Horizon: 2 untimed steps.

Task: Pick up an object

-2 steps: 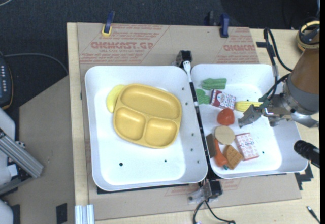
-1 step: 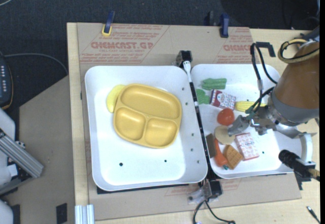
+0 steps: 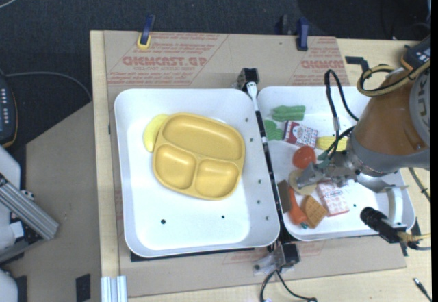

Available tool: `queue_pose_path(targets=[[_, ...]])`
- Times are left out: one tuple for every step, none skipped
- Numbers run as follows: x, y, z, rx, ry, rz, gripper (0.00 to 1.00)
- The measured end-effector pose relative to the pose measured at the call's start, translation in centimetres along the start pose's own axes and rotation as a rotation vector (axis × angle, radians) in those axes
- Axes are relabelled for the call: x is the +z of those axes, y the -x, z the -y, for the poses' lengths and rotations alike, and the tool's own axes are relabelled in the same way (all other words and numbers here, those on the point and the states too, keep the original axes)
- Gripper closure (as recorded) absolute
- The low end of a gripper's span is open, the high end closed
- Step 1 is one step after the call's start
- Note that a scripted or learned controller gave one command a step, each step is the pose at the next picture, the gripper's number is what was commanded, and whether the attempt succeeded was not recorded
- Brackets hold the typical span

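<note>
The right bin (image 3: 311, 95) holds several small items. A green piece (image 3: 287, 114) lies at the back, with a red-and-white carton (image 3: 300, 134) just in front of it. Further forward are a red ball (image 3: 304, 156) and a yellow piece (image 3: 327, 143). An orange carrot (image 3: 296, 209), a tan cracker (image 3: 315, 210) and a pink-and-white packet (image 3: 335, 199) lie near the front. My gripper (image 3: 313, 179) hangs low over the middle of this bin. It is just in front of the red ball and right behind the cracker and packet. Nothing visibly held.
The left bin (image 3: 191, 233) holds a yellow divided plate (image 3: 197, 155) with a yellow disc (image 3: 152, 131) poking out at its left. The arm's orange band (image 3: 387, 126) and cables cover the right bin's right side. A black divider (image 3: 263, 150) runs between the bins.
</note>
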<state>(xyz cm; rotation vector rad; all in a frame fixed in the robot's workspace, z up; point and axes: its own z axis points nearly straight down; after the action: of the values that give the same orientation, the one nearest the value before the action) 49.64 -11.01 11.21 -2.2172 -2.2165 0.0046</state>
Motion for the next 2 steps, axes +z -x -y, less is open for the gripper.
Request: queue_pose_path(targets=[[2.5,0.1,-0.2,0.001,0.011,0.005,0.00],[1.1,0.3,-0.5,0.002,0.023,0.009,1.00]])
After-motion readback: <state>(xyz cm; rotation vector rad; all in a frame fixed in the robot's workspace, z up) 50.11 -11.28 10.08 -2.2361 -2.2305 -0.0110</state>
